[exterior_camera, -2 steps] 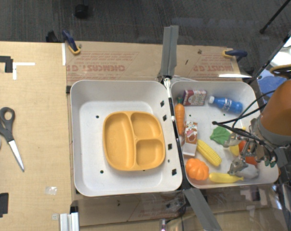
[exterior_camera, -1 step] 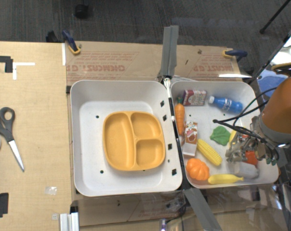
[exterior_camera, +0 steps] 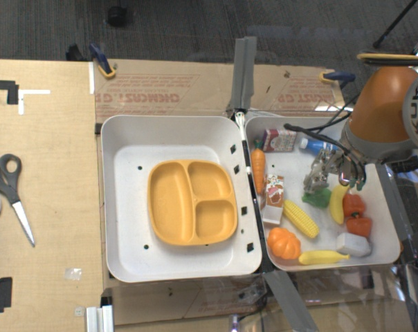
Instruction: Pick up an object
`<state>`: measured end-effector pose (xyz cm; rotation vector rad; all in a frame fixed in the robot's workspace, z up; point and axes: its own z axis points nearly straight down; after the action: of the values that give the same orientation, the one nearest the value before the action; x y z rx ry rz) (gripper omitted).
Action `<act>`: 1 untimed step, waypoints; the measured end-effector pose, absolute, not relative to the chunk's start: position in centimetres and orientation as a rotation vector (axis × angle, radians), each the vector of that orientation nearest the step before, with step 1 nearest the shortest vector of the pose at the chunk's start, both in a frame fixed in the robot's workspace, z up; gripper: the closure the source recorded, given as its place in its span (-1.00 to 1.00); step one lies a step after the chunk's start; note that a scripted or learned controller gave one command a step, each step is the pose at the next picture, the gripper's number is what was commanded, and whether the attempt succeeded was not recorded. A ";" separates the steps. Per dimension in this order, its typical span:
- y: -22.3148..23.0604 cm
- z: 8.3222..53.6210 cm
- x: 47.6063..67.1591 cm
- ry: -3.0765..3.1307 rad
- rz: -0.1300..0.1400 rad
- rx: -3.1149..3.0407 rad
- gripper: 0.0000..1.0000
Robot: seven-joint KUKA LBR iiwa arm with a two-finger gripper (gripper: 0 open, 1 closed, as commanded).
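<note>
Green is the colour nearest the action: a small green toy vegetable [exterior_camera: 318,198] lies in the right bin [exterior_camera: 392,254], and the gripper [exterior_camera: 318,175] hangs directly over it, its metal tip low enough that it seems to touch or nearly touch the piece. Whether the jaws are open or closed cannot be told from this slant; cables and the wrist hide them, and nothing can be seen held between them.

Just beside the green piece lie a yellow banana [exterior_camera: 337,203] and a red pepper [exterior_camera: 356,213], with a corn cob [exterior_camera: 300,218] to the other side. Further out in the same bin are a carrot [exterior_camera: 258,168] along the dividing wall, a small printed box [exterior_camera: 273,198], an orange pumpkin-like piece [exterior_camera: 284,243], a second long yellow piece [exterior_camera: 323,257] at the near wall, a pale grey lump [exterior_camera: 353,244], and a packet [exterior_camera: 279,141] and a blue-capped item [exterior_camera: 313,144] at the far end.

The left bin [exterior_camera: 115,185] holds a yellow divided plate [exterior_camera: 192,203]. Scissors [exterior_camera: 14,196] rest well apart on the tabletop [exterior_camera: 43,254].

As a judgement, the pick is at the approach or grasp stage: the arm [exterior_camera: 385,109] is down in the clutter over a likely target, yet every object lies on the bin floor. Closing securely and lifting clear remain to be done.
</note>
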<state>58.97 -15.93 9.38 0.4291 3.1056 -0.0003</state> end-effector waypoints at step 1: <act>-22.2 9.4 58.1 3.134 -0.003 0.026 1.00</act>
<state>58.08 -22.18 9.45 0.0261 3.1337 -0.0029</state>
